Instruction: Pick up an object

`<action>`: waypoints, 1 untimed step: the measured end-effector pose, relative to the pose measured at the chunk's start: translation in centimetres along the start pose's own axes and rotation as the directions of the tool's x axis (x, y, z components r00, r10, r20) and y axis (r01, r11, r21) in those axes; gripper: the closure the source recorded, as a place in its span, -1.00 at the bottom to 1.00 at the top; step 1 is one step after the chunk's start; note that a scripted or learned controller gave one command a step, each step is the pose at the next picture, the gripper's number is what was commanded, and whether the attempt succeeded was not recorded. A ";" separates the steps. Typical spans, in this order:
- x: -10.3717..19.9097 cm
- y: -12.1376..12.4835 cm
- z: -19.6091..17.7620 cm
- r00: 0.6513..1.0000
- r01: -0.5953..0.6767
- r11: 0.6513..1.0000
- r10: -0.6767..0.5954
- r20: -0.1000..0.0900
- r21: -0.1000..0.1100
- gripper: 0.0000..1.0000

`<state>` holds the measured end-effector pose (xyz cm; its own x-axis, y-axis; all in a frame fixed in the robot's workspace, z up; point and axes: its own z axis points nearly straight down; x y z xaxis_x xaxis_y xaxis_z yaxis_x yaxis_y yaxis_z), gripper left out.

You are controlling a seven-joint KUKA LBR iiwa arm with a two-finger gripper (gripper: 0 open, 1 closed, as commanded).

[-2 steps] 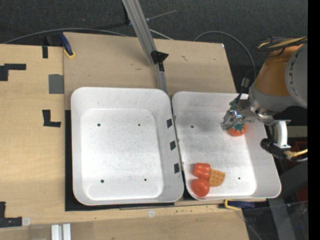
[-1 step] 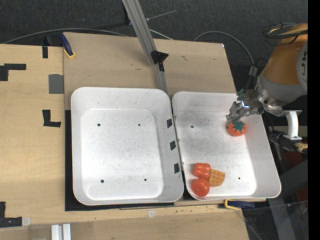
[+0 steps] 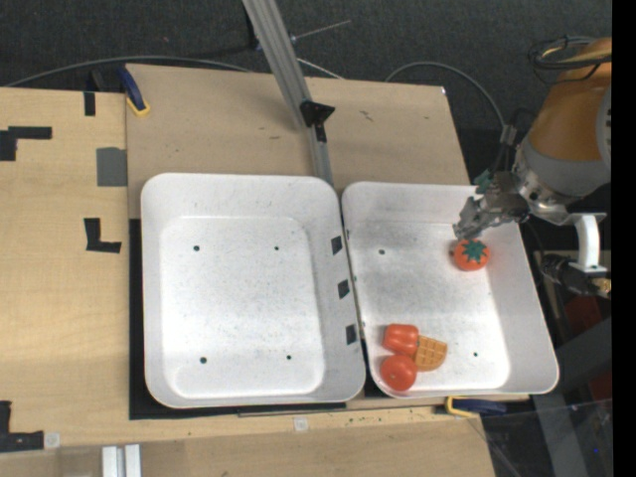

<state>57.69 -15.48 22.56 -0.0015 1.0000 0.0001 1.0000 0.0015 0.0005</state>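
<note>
— Looking at the right bin (image 3: 517, 296), what is that small thing near its upper right?

— A toy strawberry (image 3: 470, 255); orange-red, rounded, with a green leafy cap on its upper side; it lies on the bin floor, well apart from the other pieces.

— And the gripper (image 3: 475, 225)?

— It hangs just above the strawberry, its dark tip almost at the green cap; whether the tip touches the cap I cannot tell; how far the hand is spread I cannot tell either, since the tip is a small dark blur; nothing is plainly seen in its grasp; the arm (image 3: 566, 137) comes in from the right with its orange band above the wrist.

— What else is in that bin?

— Three pieces clustered at the lower left corner; a red pepper (image 3: 401, 339), a tan waffle (image 3: 430, 352) touching its right side, and a red tomato (image 3: 398, 373) just below both, close to the rim.

— And the left bin (image 3: 169, 207)?

— White, speckled with grey, with a few small dark dots on its floor; it stands touching the right bin along the middle seam.
</note>
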 end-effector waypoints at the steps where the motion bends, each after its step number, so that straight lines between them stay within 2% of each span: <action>1: 4.4 -1.5 0.0 1.000 0.003 1.000 -0.003 -0.001 0.003 1.00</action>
<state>56.19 -11.10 22.56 -0.0043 1.0000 0.0010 1.0000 0.0043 -0.0025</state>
